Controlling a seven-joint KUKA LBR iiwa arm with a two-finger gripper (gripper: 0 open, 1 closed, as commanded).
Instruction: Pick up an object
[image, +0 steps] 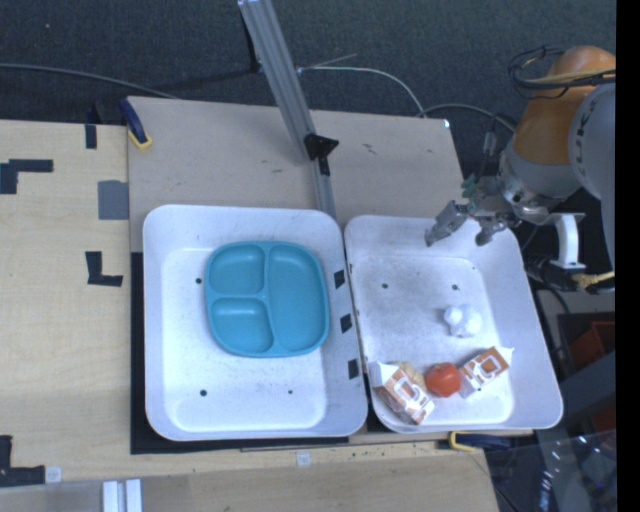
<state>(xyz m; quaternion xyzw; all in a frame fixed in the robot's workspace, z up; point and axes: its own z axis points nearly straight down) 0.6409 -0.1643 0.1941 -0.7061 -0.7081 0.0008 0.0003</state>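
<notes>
My gripper (464, 230) hangs over the far edge of the right bin (400, 300), open, with nothing between its fingers. Well below it in that bin lies a small white lump (460, 320). Along the bin's near edge sit a red tomato-like ball (443, 379), an orange and white packet (485, 367) to its right, and a brown and white packet (405, 392) to its left. None of these touches the gripper.
The left bin (170, 330) holds a blue divided plate (267, 298). A metal pole (290, 90) slants up from the bins' far edge. Cables trail by the arm at the right.
</notes>
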